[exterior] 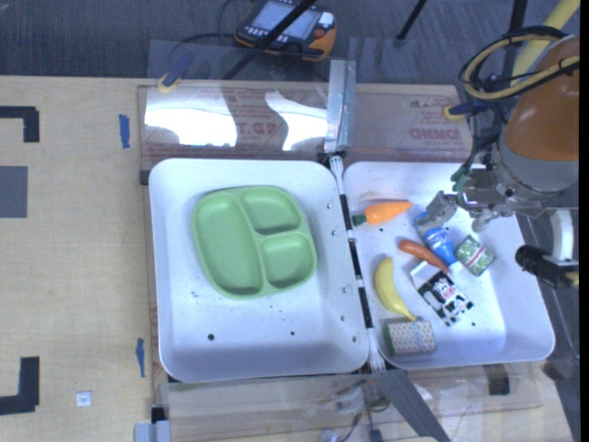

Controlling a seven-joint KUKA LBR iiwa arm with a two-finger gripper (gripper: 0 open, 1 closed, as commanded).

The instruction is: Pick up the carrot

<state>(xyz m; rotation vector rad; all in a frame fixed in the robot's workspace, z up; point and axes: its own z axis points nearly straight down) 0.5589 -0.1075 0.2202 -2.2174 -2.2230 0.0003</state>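
Observation:
The carrot (386,212) is orange with a green stub at its left end. It lies on its side at the back left of the right bin (525,334), close to the divider between the bins. My gripper (463,212) hovers to the right of the carrot, above the blue bottle (440,243), and is apart from the carrot. Its fingers (441,208) are spread open with nothing between them. The grey arm with its orange band (543,127) comes in from the upper right.
The right bin also holds a red pepper (420,249), a banana (393,288), a green can (475,254), a black-and-white box (445,296) and a speckled sponge (409,336). A green divided plate (254,239) sits in the left bin (184,339).

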